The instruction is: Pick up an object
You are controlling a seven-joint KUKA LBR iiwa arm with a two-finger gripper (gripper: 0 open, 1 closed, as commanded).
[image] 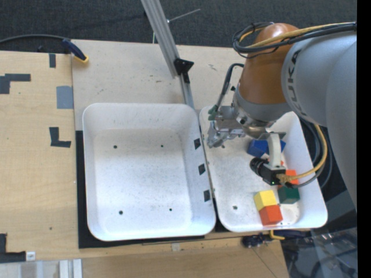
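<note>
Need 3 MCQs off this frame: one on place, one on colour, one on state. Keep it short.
1. Where do the blocks lie?
A. left bin
B. right bin
C. bare bench

2. What colour is the block touching the yellow block on its near side?
A. orange-red
B. purple
C. white

3. Where is the tool?
A. over the left bin's centre
B. parked off the bench
C. at the far left part of the right bin

Answers:
1 B: the yellow block, blue block and green block all lie in the right bin, not the left bin.
2 A: the orange-red block sits against it.
3 C: the tool hangs there, apart from the blocks.
</note>
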